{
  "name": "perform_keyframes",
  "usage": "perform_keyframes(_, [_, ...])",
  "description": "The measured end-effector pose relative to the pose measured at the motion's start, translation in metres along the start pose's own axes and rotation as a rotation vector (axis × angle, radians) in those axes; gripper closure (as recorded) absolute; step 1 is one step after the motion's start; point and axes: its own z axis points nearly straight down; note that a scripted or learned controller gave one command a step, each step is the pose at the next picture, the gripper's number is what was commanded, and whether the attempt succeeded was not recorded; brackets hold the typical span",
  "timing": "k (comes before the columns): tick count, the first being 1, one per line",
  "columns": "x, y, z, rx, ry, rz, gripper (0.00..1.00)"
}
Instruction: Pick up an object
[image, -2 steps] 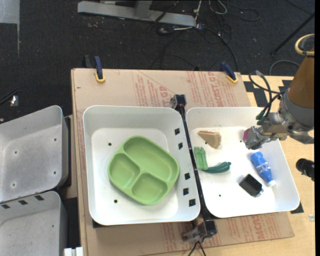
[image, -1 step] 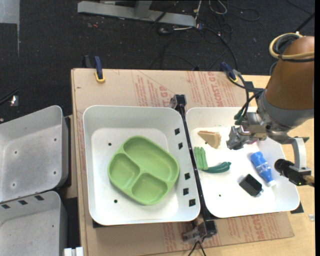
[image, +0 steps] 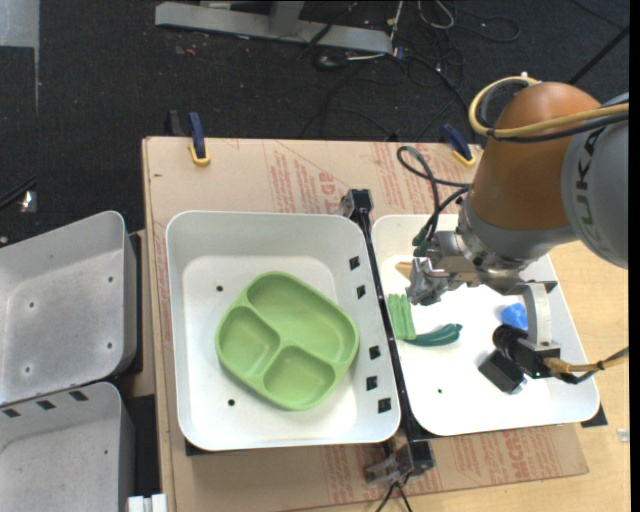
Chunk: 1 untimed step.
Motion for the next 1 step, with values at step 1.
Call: perform_keyframes(1, [0.0574,0.0119,0.0056,-0.003,0.0,-0.001,1.0])
